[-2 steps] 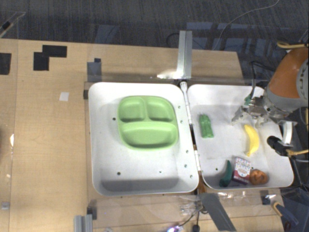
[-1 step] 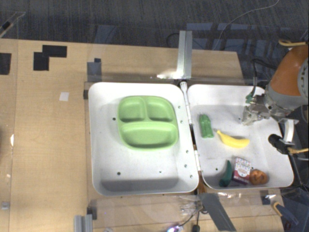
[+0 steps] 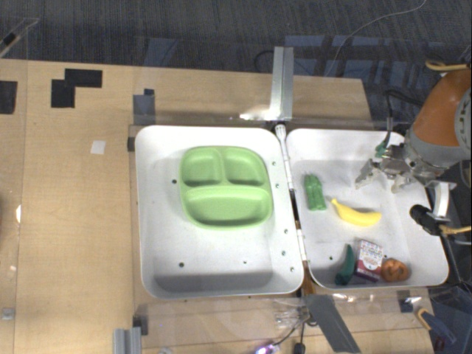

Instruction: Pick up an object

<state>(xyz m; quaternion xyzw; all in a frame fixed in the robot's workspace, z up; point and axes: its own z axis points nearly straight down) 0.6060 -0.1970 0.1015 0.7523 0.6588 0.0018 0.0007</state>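
Holding green tray [image 3: 225, 186], L bin [image 3: 158, 198], banana [image 3: 356, 213] R bin [image 3: 324, 150]

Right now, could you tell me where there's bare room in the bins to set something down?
Left bin: a bare strip in front of the green tray. Right bin: bare at the back left, behind the green block and banana. Its front edge is crowded.

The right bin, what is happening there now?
The arm's gripper hovers over the right bin, fingers open, holding nothing. Below it lie a banana, a green block, a dark green item, a small packet and a brown ball. The left bin holds a green tray.
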